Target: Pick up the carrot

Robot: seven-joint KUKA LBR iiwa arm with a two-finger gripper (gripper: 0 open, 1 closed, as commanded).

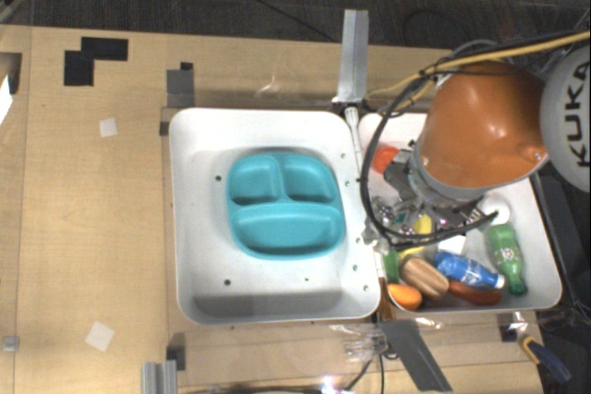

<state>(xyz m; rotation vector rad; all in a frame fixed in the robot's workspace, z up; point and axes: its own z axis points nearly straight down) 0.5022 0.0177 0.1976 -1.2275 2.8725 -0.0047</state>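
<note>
An orange-red piece that looks like the carrot (pixel 382 160) lies at the left side of the right bin (pixel 540 226), half covered by cables and the arm's wrist. My gripper (pixel 427 217) hangs low in this bin under the big orange band (pixel 480 129). It is just right of and below the carrot, over the pile of toy foods. The wrist hides most of it from the camera.
Near the right bin's front edge lie a tan bun (pixel 425 275), a blue bottle (pixel 469 270), a green bottle (pixel 506 256), a round orange item (pixel 404 295) and a yellow piece (pixel 423 224). The left bin (pixel 194 198) holds a teal divided plate (pixel 282 203).
</note>
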